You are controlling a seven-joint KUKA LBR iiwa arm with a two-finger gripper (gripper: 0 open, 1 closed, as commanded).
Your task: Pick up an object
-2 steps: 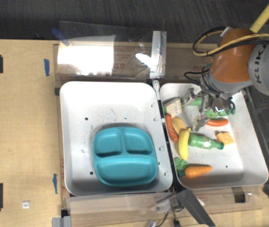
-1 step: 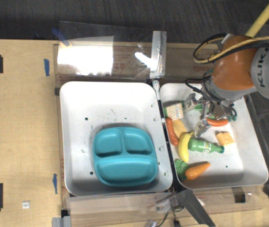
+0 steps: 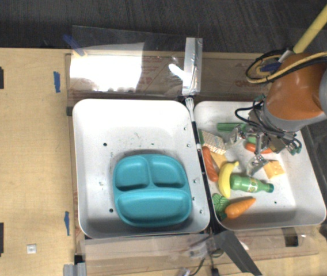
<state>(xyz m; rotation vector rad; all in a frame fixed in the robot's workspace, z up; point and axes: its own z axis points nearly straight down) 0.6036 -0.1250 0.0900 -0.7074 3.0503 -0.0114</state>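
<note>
Camera view has the arm reaching in from the right, its orange band above the right bin [image 3: 310, 203], and the gripper [image 3: 259, 154] low over that bin's middle, among the toy food. Whether anything sits in its grasp cannot be told; wires and brackets clutter the wrist and hide the tip.

The nearest candidates lie just toward the bin's near edge from the gripper. A green bottle [image 3: 251, 184] lies on its side, long axis running roughly left to right, cap toward the right wall. Touching its left end is a yellow banana [image 3: 227, 177], long axis running from far to near. An orange cheese wedge [image 3: 273, 169] sits just right of the gripper tip. Nearer the front edge an orange carrot [image 3: 239, 206] lies at a slant, beside a green leafy piece [image 3: 219, 200] in the front left corner. An orange-red strip [image 3: 210, 163] lies along the left wall, and a green stick [image 3: 228, 126] lies near the far edge.

As a judgement, the bottle is the likeliest target: a short move toward the near edge, with the grip set across its long axis. The banana crowds its left end, so the cap end offers more room. The right half of the bin floor is bare, well clear of the walls.

The left bin [image 3: 88, 154] carries a teal divided tray [image 3: 151, 190] toward its front edge.
</note>
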